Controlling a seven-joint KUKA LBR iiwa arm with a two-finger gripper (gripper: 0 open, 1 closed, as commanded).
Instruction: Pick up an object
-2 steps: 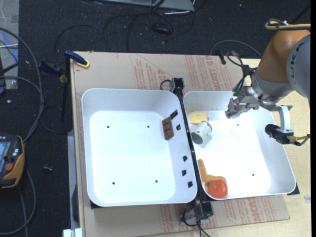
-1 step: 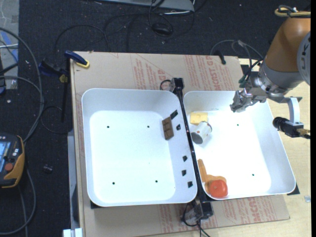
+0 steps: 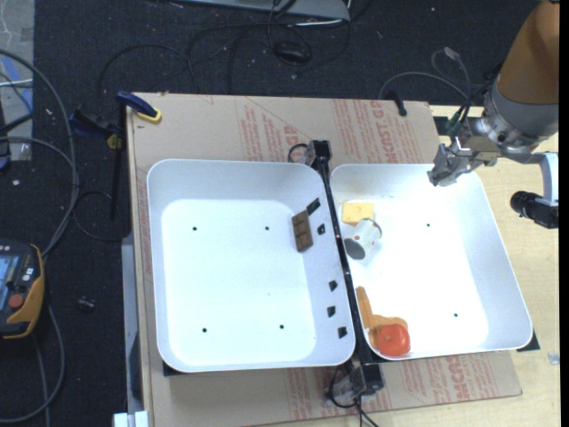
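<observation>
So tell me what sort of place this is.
Probably a robotics lab test bench: two white bins on a cardboard sheet, a grey-and-orange arm, and loose cables across dark carpet.

Grey arm (image 3: pixel 498 132) with broad orange band, small dark metal wrist end.

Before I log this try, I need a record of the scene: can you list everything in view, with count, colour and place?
Bins: two, white, side by side on the bench.
Block: one, brown, left bin, near its right wall.
Yellow piece: one, right bin, by its left wall.
Cup-like item: one, white and grey, just below the yellow piece.
Orange and red item: one, right bin, near left corner.
Clamp: one, blue and yellow, bench's far left corner.
Handheld unit: one, orange and black, floor at left.
Cables: several, black, floor.
Arm: one, grey and orange, from right.
Gripper: above right bin's far edge.
</observation>
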